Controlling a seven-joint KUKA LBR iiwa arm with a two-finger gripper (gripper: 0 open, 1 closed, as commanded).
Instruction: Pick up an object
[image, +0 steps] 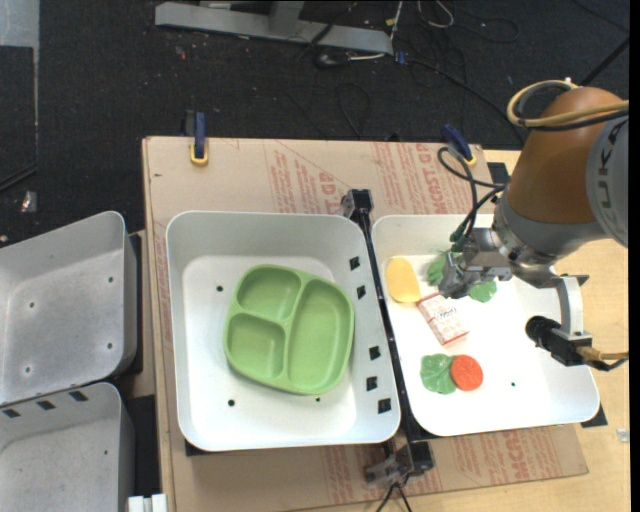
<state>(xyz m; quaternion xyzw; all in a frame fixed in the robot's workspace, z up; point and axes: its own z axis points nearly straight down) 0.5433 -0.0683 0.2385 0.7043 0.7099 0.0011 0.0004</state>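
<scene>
Green tray (290, 328) in left bin (190, 240); small toys in right bin (560, 400).

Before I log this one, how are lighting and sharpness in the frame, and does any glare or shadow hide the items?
Camera view: lighting is even and soft; the white right bin looks bright but not blown out. The green tray, yellow piece and orange piece read clearly. The gripper is darker and slightly soft, its shadow and bulk covering part of the green item beneath it.
</scene>
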